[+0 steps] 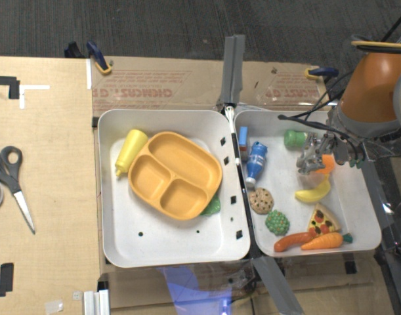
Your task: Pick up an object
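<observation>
- Hovering low over the far right part of the right bin (367,202), the tool (310,163) sits touching or just above a small orange object (327,164); whether it is open, closed or gripping that piece cannot be told from this slant.
- Nothing is seen lifted, so the pick looks not yet done: a grasp and a raise are left.
- Just near of the tool lies a yellow banana (314,192); just beyond it, on the far side, a green object (295,138).
- Further out in the same bin are a pizza slice (322,221), two carrots (312,242), a green bumpy ball (277,223), a cookie (260,201) and a blue bottle (255,162).
- The left bin (121,241) holds an orange divided plate (174,174), with a yellow bottle (130,151) touching its left rim.
- On the light table (42,176), well left, lie scissors (13,182); dark carpet (187,12) runs beyond.
</observation>
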You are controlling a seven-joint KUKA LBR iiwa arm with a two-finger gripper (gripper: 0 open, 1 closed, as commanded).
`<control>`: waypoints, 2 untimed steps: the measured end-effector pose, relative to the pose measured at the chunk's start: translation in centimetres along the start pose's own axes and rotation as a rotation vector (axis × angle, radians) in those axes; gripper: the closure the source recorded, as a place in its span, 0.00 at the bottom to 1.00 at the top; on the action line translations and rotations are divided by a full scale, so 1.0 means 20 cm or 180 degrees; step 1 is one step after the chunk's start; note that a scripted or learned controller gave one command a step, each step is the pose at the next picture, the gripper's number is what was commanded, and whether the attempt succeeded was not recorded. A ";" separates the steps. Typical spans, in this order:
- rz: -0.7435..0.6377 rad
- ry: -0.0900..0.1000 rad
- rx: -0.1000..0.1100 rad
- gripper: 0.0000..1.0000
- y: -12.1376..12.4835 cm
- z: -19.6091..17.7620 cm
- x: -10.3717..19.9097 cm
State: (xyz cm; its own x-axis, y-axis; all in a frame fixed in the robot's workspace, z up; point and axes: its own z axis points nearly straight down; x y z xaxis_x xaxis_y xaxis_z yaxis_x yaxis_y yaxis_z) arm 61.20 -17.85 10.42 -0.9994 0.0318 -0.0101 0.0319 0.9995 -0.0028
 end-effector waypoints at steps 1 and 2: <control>0.0000 0.0001 -0.0001 0.00 0.00 0.00 0.00; 0.0028 0.0019 -0.0007 0.00 0.03 0.05 0.06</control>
State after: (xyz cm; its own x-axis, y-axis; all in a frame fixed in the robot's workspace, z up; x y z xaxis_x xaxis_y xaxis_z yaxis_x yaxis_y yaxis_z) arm 60.10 -17.25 9.32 -0.9992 0.0405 -0.0043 0.0405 0.9992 -0.0004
